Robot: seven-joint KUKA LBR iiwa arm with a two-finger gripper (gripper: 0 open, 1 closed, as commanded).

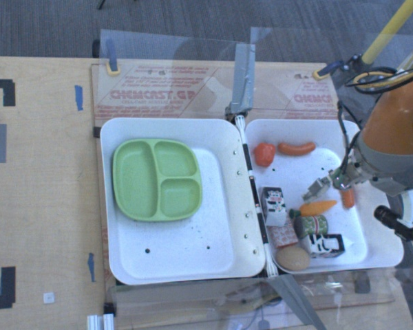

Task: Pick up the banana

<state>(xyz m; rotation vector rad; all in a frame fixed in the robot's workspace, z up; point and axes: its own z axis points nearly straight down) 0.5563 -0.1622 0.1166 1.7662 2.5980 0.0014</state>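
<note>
My gripper (319, 187) hangs low over the right bin (378, 249), near its middle, with the grey arm and its orange band (394, 126) coming in from the right. Just under and in front of the gripper lies an orange carrot (319, 207). A small orange-red piece (348, 198) lies to the gripper's right. Along the bin's far side rest a long orange-red sausage (297, 148) and a red fruit (264, 154).
The right bin's near half holds a white carton (273, 205), a green can (311, 224), a black-and-white item (327, 245), a pinkish packet (283, 234) and a tan round piece (292, 258). A green divided plate (157, 179) sits in the left bin (186, 253).
</note>
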